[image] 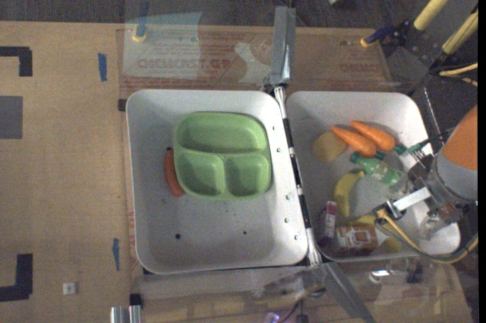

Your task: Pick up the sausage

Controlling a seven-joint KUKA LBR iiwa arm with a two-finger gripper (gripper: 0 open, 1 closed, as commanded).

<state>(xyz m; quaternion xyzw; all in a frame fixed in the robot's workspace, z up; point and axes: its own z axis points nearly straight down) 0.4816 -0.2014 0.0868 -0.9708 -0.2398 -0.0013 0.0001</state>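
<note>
Pincer [414, 200], finger state unclear, hovers over the right bin [304, 116]; sausage [173, 173] lies in the left bin [144, 116].

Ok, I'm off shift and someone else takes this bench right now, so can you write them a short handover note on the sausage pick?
Pincer: over the right white bin, above its lower right part, nothing seen held; whether it is open or shut can't be told.
Reddish-orange sausage: lying in the left white bin, against the left edge of the green three-compartment plastic plate.
Done: nothing; sausage not picked.
Left: cross to the left bin, grasp the sausage, lift.
</note>
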